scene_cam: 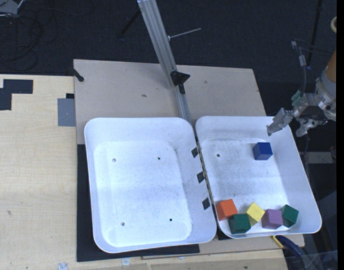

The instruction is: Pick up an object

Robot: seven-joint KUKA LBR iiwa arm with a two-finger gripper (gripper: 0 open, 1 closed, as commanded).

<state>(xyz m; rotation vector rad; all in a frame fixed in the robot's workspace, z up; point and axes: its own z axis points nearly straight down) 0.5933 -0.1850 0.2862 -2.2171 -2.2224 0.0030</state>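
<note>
front row: we see five blocks bunched at the near rim of the right bin (pixel 307 198), well below the gripper (pixel 290 124) in our view and a little to its left.
orange cube (pixel 226 208): leftmost of that row, touching or almost touching the dark green cube (pixel 239 223) just in front of it.
yellow cube (pixel 255 212): between the dark green cube and the purple cube (pixel 271 218), corner-on to us.
green cube (pixel 289 215): right end of the row, just beside the purple cube, close to the bin's corner.
blue cube (pixel 262 151): alone on the bin floor, the nearest block to the gripper, below it and slightly to its left, apart from it.
gripper: at the far right edge of the right bin, above the rim; we see two prongs spread apart with nothing between them, one light grey toward the bin and one darker beside it.
arm: we see the orange band (pixel 331 66) at the view's right edge, above the wrist.
left bin (pixel 99 145): far to the gripper's left, its white floor speckled.
metal rail (pixel 161 46): slants up from where the two bins meet, behind and left of the gripper.
</note>
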